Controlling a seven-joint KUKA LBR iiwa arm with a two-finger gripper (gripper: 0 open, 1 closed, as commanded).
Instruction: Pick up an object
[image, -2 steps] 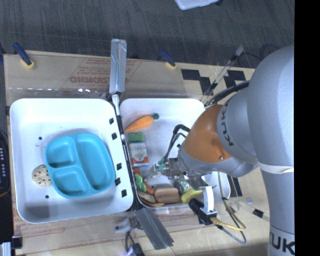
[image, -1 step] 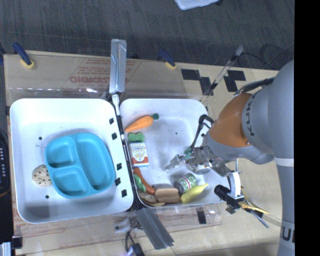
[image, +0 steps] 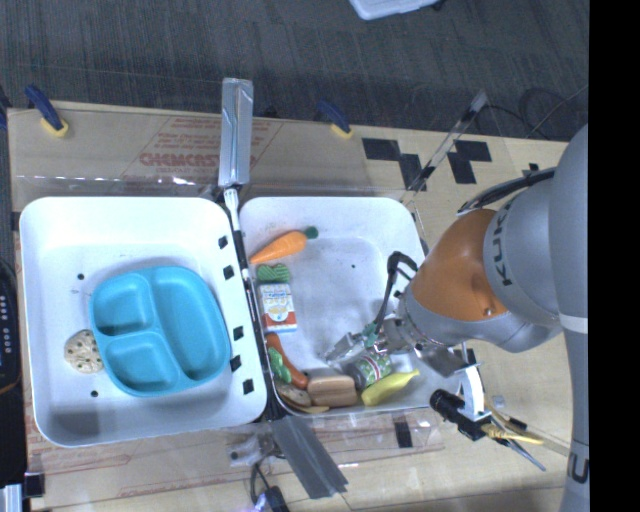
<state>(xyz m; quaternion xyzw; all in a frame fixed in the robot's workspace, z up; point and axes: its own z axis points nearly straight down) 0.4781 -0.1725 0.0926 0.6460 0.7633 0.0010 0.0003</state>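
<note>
Two white bins sit side by side in front of you: the left bin (image: 45, 300) fills the left half of the frame, the right bin (image: 330, 215) the centre. In the left bin you have a blue tray (image: 158, 328) with three compartments, and a cookie (image: 84, 351) lying just beside the tray's lower left edge.

In the right bin, a toy carrot (image: 281, 245) lies tilted near the upper left, its green tip pointing up and right. Below it, along the left wall, you see a small green piece (image: 274, 272) and then a carton (image: 278, 307) with an orange and white label. At the lower left of that bin a sausage (image: 287, 366) runs slantwise, and a bread roll (image: 332, 388) lies at its lower end by the bottom wall. A yellow piece (image: 391, 387) rests to the right of the roll, touching a green can (image: 372, 368).

The arm (image: 520, 270) comes in from the right of the frame, its orange band above the bin's right edge. The gripper (image: 362, 347) is low in the lower middle of the right bin, right over the can and close to the roll. You cannot tell whether it is open or closed, nor whether it has anything; its metal parts blend with the can beneath it.
</note>
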